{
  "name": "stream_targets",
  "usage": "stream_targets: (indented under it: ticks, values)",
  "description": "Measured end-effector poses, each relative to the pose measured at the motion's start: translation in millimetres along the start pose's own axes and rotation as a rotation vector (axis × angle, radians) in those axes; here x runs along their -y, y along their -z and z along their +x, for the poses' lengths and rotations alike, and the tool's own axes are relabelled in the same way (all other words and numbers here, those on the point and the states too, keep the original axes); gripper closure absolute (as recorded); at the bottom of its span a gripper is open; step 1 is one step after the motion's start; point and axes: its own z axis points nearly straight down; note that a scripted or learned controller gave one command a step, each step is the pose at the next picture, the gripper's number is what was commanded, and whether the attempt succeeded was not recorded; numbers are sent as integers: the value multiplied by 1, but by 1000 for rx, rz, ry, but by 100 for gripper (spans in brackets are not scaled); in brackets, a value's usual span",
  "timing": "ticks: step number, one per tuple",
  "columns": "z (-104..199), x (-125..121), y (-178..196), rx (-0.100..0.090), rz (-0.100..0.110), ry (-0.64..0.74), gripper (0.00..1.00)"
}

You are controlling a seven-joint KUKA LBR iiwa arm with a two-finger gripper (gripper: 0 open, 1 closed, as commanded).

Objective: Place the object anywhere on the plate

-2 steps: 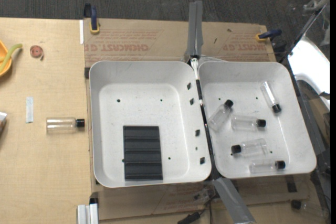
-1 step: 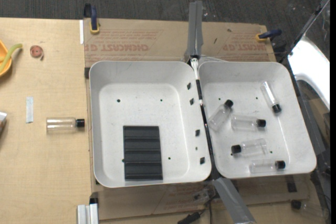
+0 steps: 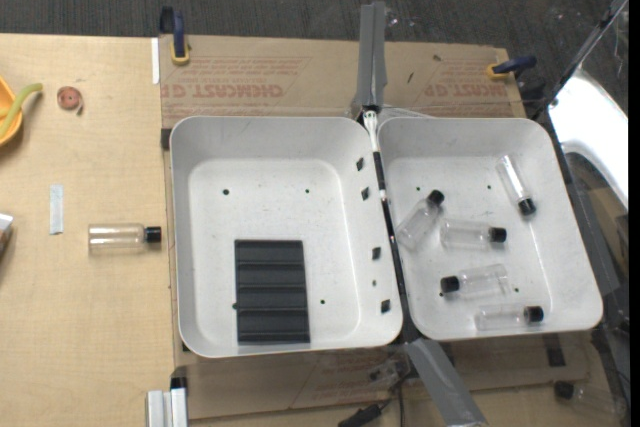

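camera view from above, slanted down on two white bins side by side on the bench (image 3: 90,335). in the left bin (image 3: 270,177), a dark ribbed plate (image 3: 270,290) lying flat against the near edge, nothing resting on it. in the right bin (image 3: 465,160), five clear vials with black caps, all on their sides: one vial (image 3: 514,181) near the far right corner, a second vial (image 3: 418,220) close to the left wall, a third vial (image 3: 468,235) just beside it toward the middle, a fourth vial (image 3: 480,282) nearer the front, a fifth vial (image 3: 505,317) along the near edge. none touching the plate. on the bench left of the bins, a sixth vial (image 3: 120,235) lying apart, cap toward the left bin. beyond the bins, a cardboard sheet (image 3: 300,80) held by two blue clamps (image 3: 172,25). cannot tell whether the gripper stands apart or together.
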Motion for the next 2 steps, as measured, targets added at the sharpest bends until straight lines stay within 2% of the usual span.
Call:
stream_targets:
  ticks: [2]
  values:
    - [2, 0, 1, -1, -1, -13, 0]
